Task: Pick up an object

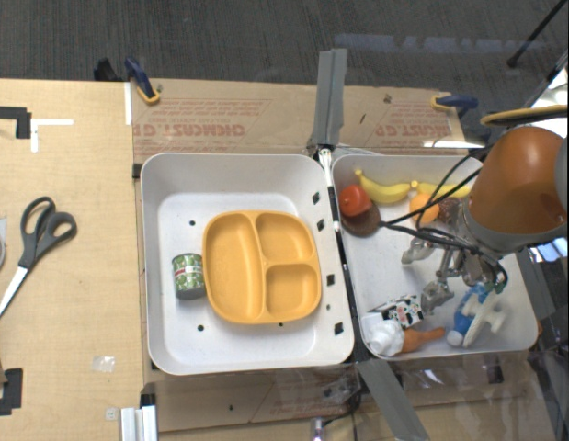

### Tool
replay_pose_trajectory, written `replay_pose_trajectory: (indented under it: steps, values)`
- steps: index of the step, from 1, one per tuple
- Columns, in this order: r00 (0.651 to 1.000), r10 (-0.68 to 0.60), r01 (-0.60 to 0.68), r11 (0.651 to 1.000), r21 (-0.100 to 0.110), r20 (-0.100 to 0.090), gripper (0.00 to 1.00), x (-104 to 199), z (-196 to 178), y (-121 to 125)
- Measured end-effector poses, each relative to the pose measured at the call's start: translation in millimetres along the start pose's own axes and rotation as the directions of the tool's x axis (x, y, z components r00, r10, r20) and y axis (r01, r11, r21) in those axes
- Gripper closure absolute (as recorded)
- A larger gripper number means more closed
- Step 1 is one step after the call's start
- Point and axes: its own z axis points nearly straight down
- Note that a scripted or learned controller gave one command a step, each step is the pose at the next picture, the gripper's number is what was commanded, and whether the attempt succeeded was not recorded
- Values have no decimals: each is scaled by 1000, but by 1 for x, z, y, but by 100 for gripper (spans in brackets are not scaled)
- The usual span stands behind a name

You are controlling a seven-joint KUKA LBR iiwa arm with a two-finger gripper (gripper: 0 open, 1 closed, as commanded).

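My gripper hangs low over the middle of the right bin, under the orange wrist band. I see nothing clearly held in it. Just below and to its left lie a black-and-white cow toy, a white lump and an orange carrot-like piece. A blue-and-white bottle lies to its lower right. At the far end of the bin sit a banana, a red fruit, a brown object and an orange piece.
The left bin holds a yellow divided plate and a small green can. Scissors lie on the bench at the far left. Cables trail from the wrist across the right bin.
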Motion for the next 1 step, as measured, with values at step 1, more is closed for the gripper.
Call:
replay_pose_trajectory:
  steps: [1]
  values:
    - [996,90,-90,996,-1,3,0,-99,-1,-9]
